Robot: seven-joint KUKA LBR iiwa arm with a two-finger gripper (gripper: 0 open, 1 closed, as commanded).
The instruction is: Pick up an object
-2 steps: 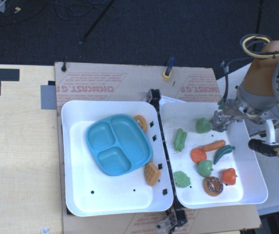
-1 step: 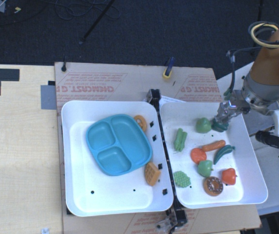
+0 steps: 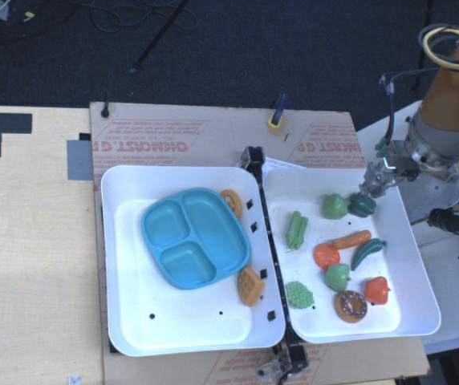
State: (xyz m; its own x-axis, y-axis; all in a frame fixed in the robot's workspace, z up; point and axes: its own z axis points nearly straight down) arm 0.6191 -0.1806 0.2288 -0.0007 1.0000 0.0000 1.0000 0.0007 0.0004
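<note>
Donut (image 3: 350,305) near rim — perhaps touching

Grey arm (image 3: 436,139), orange band, small metal hand (image 3: 376,180).

Pretzel (image 3: 231,201) partly hidden under blue tray (image 3: 195,237) rim. End effector (image 3: 376,180) small, blurry; finger state unclear. Arm (image 3: 442,103) above it cut off by frame edge.

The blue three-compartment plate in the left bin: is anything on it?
Empty: all three compartments of the blue three-compartment plastic plate show bare blue; the pretzel and waffle lie beside it.
</note>
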